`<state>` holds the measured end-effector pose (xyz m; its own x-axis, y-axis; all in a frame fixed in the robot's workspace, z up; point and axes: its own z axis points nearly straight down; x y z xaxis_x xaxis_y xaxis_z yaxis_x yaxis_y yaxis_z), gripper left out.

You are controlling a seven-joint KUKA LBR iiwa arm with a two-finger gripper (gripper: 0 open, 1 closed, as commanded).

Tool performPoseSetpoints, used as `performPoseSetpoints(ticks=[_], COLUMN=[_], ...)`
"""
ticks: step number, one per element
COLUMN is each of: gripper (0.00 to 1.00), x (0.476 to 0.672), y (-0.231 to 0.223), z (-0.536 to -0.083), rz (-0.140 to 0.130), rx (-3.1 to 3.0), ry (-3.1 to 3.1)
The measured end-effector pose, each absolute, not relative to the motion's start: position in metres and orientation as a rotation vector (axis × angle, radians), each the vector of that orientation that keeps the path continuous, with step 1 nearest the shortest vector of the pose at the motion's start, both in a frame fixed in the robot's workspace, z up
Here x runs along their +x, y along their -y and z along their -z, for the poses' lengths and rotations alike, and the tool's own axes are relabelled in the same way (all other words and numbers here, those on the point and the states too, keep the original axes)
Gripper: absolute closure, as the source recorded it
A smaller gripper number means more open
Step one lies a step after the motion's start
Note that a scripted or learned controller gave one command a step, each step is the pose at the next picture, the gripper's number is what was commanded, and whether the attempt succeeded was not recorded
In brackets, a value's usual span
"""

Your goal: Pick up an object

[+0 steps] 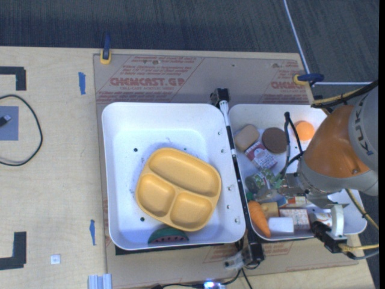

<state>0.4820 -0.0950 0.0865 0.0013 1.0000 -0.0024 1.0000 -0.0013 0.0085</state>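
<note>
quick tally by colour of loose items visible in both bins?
Yellow: 1, the yellow three-compartment plastic tray
Orange: 2, the orange ball and orange carrot-shaped toy
Brown/tan: 2, the brown round disc and tan rounded block
White: 1, the white cylinder
Total: 6 clear; the rest is jumbled clutter.

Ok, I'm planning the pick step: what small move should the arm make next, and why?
Probably a short descent: the end effector hangs over the cluttered right bin, above the packets beside the carrot, with nothing visibly held.
</note>
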Motion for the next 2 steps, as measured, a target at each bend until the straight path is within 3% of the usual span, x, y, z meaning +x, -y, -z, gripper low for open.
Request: performPoseSetpoints(ticks=[2], gripper=[0.0], x=[0.4819], y=[0.0951], z=[-0.0864], rz=[-0.007], rx=[2.216], ry=[-2.216])
